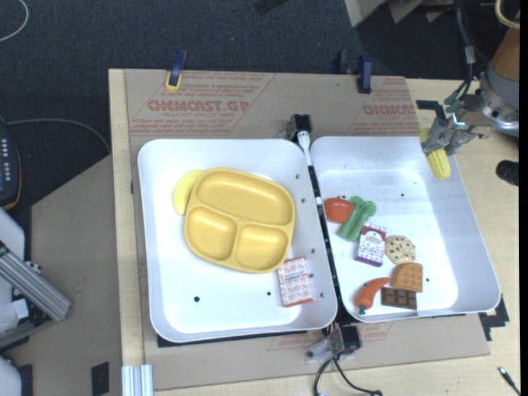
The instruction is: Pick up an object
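While the tool [438, 141] grips a yellow corn cob [440, 163], the board [206, 106] reads "CHEMCAST".

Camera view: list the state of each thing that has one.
Pincer: shut on small yellow corn-shaped toy, raised over the right white bin's far rim.
Yellow three-compartment plastic tray: right way up, flat in left white bin.
Red-and-white packet: lying flat beside tray.

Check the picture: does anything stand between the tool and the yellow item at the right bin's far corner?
Nothing visible does. The tool sits directly at the top end of the yellow item, at the far right edge of the right bin. The other toys, such as the cookie, lie apart, nearer the bin's front.
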Controlling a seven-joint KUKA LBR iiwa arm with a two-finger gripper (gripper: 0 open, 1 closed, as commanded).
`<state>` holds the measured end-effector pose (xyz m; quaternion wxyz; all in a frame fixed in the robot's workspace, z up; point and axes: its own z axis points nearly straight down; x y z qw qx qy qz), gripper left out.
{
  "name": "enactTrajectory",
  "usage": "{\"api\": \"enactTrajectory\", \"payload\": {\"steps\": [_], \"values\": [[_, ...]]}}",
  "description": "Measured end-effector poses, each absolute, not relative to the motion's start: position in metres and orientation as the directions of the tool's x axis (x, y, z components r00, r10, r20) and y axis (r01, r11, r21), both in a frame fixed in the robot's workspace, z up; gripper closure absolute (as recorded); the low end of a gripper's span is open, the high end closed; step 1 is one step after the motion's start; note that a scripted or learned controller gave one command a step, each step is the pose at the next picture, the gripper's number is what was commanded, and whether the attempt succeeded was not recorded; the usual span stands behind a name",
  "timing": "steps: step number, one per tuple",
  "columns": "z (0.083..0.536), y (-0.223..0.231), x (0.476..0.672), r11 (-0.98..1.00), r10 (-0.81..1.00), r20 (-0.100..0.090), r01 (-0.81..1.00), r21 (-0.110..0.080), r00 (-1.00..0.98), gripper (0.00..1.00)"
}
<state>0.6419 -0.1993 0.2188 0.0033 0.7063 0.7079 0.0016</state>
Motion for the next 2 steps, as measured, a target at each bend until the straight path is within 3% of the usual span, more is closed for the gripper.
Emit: {"api": "enactTrajectory", "payload": {"steps": [1, 2], "values": [[0.226, -0.199, 0.643, 0.001, 1.000, -0.002, 1.000, 0.004, -0.001, 1.00], [0.223, -0.143, 0.623, 0.005, 1.000, 0.002, 1.000, -0.002, -0.005, 1.00]]}}
